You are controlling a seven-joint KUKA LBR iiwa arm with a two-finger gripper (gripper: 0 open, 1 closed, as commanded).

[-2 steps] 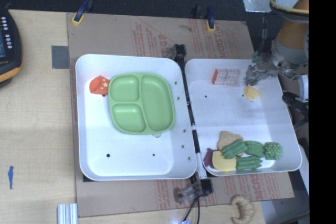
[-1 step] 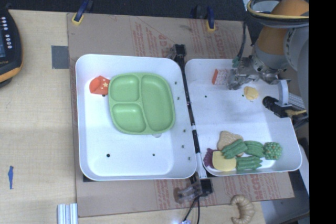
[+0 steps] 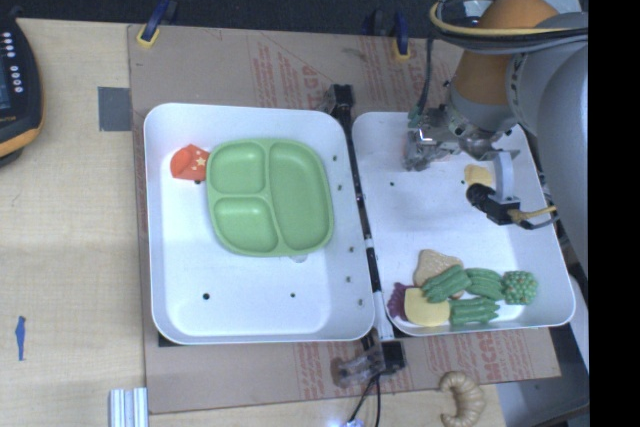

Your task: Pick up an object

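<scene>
The hand (image 3: 425, 150) hangs over the right bin's (image 3: 390, 205) far end; whether it is spread, I cannot tell. The toy food pile (image 3: 465, 290) lies well apart, at that bin's near end.

place: robot lab | cues: clamped cardboard bench (image 3: 250, 55), teach pendant (image 3: 15, 85), cables

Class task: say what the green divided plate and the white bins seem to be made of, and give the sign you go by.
Green plate: likely moulded plastic, matt, going by its even colour and soft rounded dividers. White bins: probably plastic too, slightly glossy; smooth walls with rounded corners and a faint sheen. The look alone leaves this open.
</scene>
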